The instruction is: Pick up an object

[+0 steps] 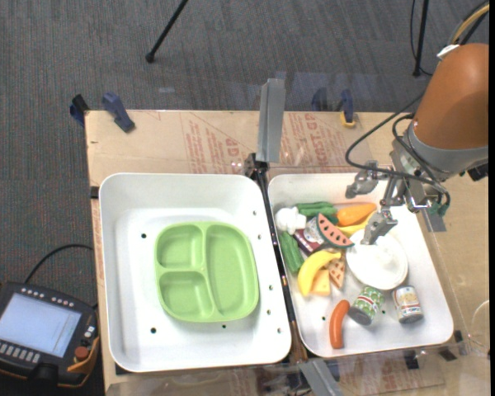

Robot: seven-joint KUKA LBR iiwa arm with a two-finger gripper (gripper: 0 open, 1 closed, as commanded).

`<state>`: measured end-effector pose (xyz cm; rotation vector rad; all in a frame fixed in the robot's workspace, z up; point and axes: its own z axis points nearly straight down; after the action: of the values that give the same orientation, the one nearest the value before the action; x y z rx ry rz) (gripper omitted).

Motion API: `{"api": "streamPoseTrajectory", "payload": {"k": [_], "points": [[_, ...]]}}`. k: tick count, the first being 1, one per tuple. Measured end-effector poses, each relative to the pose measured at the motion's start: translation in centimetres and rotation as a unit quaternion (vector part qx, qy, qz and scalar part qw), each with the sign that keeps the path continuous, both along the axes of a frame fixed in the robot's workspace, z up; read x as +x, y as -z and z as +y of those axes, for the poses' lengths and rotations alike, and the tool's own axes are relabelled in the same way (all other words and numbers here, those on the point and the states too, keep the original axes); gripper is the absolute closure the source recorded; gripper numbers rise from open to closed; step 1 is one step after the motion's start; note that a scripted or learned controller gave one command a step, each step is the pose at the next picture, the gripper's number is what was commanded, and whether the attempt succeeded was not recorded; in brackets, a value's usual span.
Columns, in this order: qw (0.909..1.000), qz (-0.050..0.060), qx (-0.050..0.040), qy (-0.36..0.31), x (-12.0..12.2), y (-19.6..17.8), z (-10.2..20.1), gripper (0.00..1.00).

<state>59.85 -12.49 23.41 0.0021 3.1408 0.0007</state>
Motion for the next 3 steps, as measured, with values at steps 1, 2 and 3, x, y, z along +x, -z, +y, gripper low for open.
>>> {"api": "streamPoseTrajectory", "payload": {"k": [1, 2, 3], "points": [[0.999, -0.004, -0.0001, 0.044, -1.7, 13.3, -0.4, 0.0], [0.9919, 0.003, 0.0007, 0.127, -12.4, 14.8, 2.8, 0.0], [0.9902, 0.002, 0.0006, 0.139, -12.3, 14.8, 4.3, 0.0]]}}
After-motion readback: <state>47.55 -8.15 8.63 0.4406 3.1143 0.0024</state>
